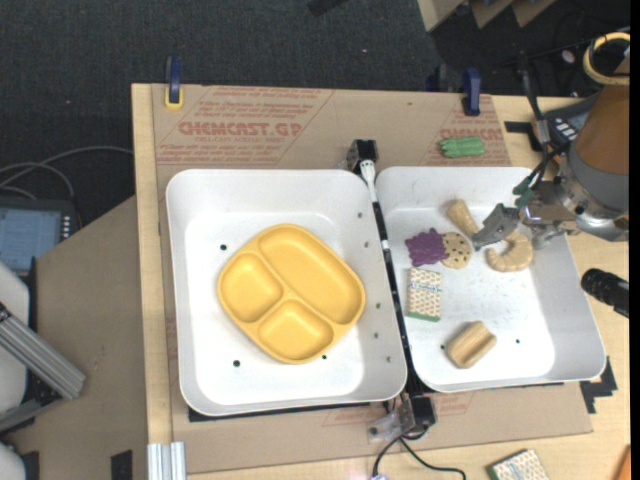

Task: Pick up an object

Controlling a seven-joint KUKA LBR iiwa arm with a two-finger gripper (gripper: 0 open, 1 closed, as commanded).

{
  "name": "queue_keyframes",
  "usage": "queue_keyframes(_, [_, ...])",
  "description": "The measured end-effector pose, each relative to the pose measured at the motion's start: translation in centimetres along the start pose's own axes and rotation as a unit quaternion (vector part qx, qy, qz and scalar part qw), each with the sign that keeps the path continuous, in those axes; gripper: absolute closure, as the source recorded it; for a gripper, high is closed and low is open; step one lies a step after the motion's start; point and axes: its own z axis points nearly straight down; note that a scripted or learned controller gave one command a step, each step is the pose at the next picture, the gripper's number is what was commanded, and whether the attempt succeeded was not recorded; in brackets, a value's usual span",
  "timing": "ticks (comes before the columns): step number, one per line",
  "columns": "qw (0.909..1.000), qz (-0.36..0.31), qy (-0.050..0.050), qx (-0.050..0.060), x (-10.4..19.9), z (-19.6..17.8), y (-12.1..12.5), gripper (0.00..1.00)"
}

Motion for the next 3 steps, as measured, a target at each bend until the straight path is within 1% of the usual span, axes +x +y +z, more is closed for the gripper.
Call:
queue_keyframes(1, [1.0,-0.001,0.0,0.003,-0.2,12.7,7.0,0.0])
queue_keyframes(2, [1.0,-0.002,0.001,0.002,3.7,15.4,10.4,0.0])
queue_keyframes(3, [1.0,0.001,0.001,0.003,2.4,15.1,6.0,0.0])
